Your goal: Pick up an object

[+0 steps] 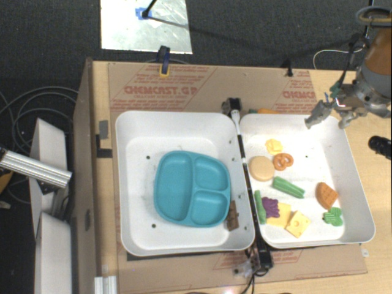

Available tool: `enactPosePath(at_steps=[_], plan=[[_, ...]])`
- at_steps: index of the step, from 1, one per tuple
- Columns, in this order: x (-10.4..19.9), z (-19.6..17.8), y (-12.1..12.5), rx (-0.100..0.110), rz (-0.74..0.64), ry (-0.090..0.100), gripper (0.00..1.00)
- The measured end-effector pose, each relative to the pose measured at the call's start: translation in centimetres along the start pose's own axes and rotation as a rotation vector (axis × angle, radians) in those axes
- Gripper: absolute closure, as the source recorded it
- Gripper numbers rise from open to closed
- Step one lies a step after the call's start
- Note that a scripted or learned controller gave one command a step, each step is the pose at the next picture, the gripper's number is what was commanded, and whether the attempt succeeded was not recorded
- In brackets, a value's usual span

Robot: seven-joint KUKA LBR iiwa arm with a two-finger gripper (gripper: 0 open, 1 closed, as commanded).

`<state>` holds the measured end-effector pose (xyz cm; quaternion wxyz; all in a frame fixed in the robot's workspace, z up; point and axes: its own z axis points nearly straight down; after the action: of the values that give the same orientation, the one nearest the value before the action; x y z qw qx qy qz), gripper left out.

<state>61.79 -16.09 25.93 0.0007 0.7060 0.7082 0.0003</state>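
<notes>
Just one fixed cam up above the bench [202,81], angled down from the near side. Both bins [131,133] fit in frame, plus some floor behind. The arm [375,72] pokes in top right.

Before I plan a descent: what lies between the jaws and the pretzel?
In the camera view, bare white bin floor lies between the gripper and the pretzel; the yellow piece sits just left of that line.

Two white bins [131,164], one teal divided plate [192,188], about nine small toy food pieces [262,168].
</notes>
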Motion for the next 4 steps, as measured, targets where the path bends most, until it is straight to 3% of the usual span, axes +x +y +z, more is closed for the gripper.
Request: enactPosePath(at_steps=[1,2,4], plan=[[0.9,13.0,-1.3,0.013,0.002,0.004,0.0],[4.8,17.3,-0.2,-0.005,-0.003,-0.001,0.0],[6.4,16.9,-3.9,-0.016,0.005,-0.004,0.0]])
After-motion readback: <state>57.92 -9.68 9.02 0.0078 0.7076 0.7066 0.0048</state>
